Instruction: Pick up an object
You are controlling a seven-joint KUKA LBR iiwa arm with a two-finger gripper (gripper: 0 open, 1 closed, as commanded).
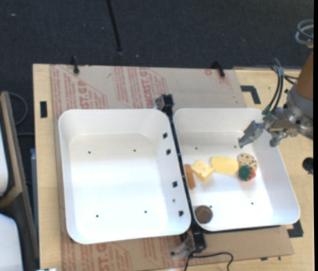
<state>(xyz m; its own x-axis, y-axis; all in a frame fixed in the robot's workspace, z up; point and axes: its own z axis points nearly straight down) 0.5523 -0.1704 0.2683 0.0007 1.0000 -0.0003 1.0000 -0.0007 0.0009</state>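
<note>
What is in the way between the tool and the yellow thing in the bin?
Nothing visible. The tool hangs over the right bin, up and to the right of the yellow thing, with bare white floor between them.

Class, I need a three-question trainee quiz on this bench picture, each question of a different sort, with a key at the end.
1. True or false: the brown disc lies in the left bin.
2. Multiple choice: which object lies nearest the divider between the bins? A) the orange-brown stick B) the pale yellow lump C) the spotted, red and green toy
3. Fill in: the gripper is above the ____ bin, toward its far edge.

Key: 1 false, it lies in the right bin, near its front left corner; 2 A; 3 right.
</note>
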